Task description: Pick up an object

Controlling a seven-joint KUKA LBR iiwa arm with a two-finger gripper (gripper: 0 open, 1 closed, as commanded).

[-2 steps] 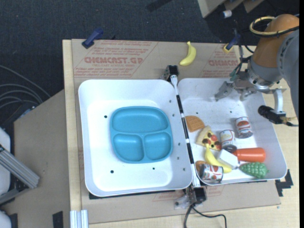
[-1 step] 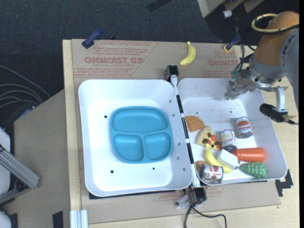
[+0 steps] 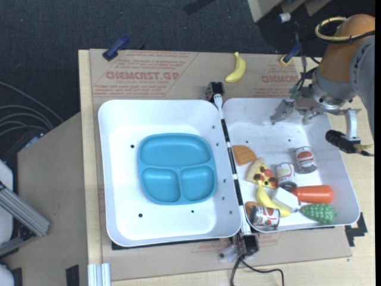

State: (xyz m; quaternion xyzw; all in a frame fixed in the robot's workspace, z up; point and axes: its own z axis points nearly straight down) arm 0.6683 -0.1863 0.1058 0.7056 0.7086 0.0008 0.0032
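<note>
Red print runs across the brown board [image 3: 178, 70] under the bins, reading "CHEMCAST" followed by what looks like "GP", with smaller lines below too fine to read. A yellow banana [image 3: 236, 68] lies on that board above the bins. Down in the right bin [image 3: 256, 115], two small cans [image 3: 305, 159] carry red and white labels, wording too small to make out; the second can [image 3: 265, 217] sits at the near edge. Between them lie a cookie [image 3: 243, 154], a pizza slice [image 3: 262, 174], another banana [image 3: 269, 199], an orange carrot [image 3: 312, 193] and green grapes [image 3: 317, 213]. The left bin [image 3: 119, 130] holds a blue divided plate [image 3: 177, 167]. The gripper [image 3: 296, 111] hangs over the right bin's far end, fingers splayed apart, grasping nothing, well clear of the food.
</note>
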